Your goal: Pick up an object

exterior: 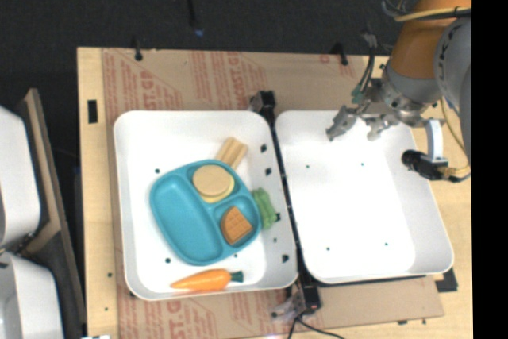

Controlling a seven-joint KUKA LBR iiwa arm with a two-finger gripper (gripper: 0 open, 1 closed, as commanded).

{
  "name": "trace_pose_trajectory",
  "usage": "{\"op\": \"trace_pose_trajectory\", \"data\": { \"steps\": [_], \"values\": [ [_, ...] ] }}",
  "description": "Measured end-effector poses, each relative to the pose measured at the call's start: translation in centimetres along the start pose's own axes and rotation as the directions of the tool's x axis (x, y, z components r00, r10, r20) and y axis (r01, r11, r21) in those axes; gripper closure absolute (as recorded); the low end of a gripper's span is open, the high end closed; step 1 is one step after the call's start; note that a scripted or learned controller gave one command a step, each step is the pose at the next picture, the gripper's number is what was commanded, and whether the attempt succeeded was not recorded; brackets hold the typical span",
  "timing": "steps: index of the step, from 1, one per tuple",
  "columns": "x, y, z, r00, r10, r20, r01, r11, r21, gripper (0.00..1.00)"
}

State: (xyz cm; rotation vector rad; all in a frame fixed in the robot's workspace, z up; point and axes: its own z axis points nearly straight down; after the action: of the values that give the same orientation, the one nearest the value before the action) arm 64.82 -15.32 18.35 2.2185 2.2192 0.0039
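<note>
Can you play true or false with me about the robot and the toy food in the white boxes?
1. The carrot lies in the left bin. True.
2. The blue tray sits in the right bin. False: it sits in the left bin.
3. The gripper hangs over the right bin's far edge. True.
4. The gripper holds the carrot. False: nothing is between its fingers.

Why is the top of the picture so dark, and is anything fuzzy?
In the camera view, the floor beyond the bench is unlit and black; the white bins are bright, almost washed out; the gripper looks slightly soft, the carrot sharper.
</note>
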Motion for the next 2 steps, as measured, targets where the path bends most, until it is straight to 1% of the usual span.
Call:
{"op": "trace_pose_trajectory", "data": {
  "steps": [1, 2],
  "values": [
    [-1.2, 2.5, 4.7, 1.0, 0.001, -0.001, -0.001, 1.0, 0.008, 0.0],
    [0.7, 3.8, 0.6, 1.0, -0.001, 0.0, 0.001, 1.0, 0.0, 0.0]
  ]
}}
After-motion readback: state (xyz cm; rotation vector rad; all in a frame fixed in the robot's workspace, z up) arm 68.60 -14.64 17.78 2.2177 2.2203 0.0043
